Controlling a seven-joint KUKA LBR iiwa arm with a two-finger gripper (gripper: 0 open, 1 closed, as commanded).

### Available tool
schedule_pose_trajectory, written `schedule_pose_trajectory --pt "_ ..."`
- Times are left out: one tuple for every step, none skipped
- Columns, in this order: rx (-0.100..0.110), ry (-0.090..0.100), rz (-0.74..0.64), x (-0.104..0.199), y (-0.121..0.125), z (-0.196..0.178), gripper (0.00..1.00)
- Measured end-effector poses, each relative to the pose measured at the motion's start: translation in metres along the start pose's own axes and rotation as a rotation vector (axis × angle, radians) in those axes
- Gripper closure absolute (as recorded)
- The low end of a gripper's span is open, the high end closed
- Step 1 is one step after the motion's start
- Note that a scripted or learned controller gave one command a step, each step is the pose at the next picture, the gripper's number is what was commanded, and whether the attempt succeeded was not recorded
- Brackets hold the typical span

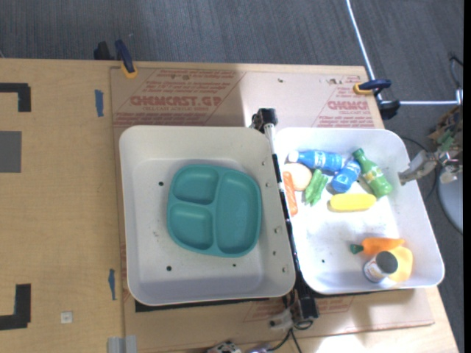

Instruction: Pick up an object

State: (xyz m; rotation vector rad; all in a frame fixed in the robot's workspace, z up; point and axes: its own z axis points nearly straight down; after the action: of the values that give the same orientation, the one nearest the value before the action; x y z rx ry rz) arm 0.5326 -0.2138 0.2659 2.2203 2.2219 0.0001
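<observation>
At the rim: gripper [413,172] hangs over the right bin's [331,234] outer edge; whether it is open or closed, cannot tell.
Nearest: green bottle [372,173] just beside it, inward; yellow toy [352,202] beyond.
Risk: the toys are crowded, so a descent could clip the rim or nudge the bottle away.
Farthest: teal divided plate [215,209].

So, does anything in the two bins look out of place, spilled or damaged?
Nothing looks spilled or broken. The teal divided plate lies flat in the left bin. In the right bin the toys lie in a loose heap on their sides, the green bottle tilted and the orange bottle lying down near the front. That seems normal here.
</observation>
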Motion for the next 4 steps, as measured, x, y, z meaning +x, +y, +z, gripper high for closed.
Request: schedule_pose_trajectory --pt "0.001 0.001 -0.135 0.013 -0.048 0.171 0.00" --pt "-0.009 0.029 0.211 0.006 -0.043 0.176 0.00" --pt "0.015 0.030 0.353 0.014 0.000 0.178 0.00" --pt "-0.001 0.000 0.183 0.028 0.066 0.180 0.00"
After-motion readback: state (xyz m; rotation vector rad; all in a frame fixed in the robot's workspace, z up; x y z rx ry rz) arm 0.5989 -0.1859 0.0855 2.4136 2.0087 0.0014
